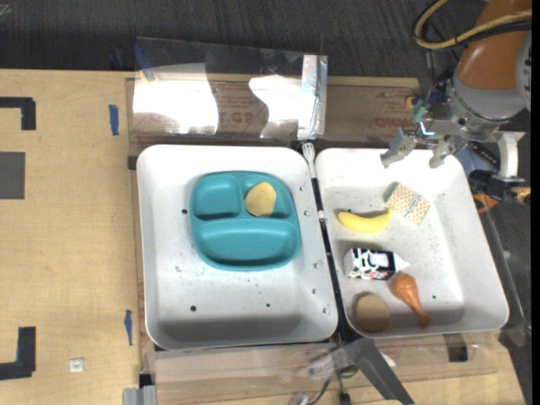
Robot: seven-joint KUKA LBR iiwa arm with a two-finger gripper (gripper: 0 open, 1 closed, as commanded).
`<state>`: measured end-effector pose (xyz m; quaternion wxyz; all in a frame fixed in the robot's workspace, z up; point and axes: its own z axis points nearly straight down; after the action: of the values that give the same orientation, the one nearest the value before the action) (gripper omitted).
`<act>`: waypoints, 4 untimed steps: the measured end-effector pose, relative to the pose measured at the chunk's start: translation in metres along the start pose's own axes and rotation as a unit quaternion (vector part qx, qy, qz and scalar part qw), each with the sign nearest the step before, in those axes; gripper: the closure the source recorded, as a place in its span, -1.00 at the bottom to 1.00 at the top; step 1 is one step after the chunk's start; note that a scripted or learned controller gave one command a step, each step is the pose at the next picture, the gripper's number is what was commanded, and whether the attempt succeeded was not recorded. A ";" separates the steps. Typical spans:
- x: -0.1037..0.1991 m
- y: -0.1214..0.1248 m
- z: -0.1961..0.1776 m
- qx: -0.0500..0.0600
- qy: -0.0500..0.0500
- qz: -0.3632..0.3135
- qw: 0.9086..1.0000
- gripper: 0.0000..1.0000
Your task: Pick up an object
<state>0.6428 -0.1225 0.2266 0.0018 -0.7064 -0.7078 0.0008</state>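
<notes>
My gripper (418, 152) hangs over the far edge of the right bin (481, 251), open, with nothing between its fingers. Below it in that bin lie a yellow banana (364, 220), a checkered tan packet (407, 203), a black-and-white cow-patterned item (370, 263), an orange drumstick-shaped toy (409, 294) and a brown round object (371, 312). The packet is the nearest thing to the gripper, a short way toward the front. In the left bin (169, 285) a teal divided plate (245, 219) carries a yellow-brown round item (261, 198) in its upper right compartment.
A clear plastic sheet (228, 91) stands on the cardboard behind the left bin. Cables (447, 19) loop above the arm at the top right. The ridge between the bins (322, 234) runs front to back.
</notes>
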 end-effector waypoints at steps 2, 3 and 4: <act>0.006 -0.022 0.140 -0.003 0.000 0.007 1.000 -1.00; 0.006 -0.021 0.128 -0.005 -0.002 0.007 1.000 1.00; 0.009 -0.061 0.138 -0.005 -0.001 -0.076 0.997 1.00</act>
<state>0.5817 -0.1135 0.0886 -0.0028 -0.6504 -0.7596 -0.0022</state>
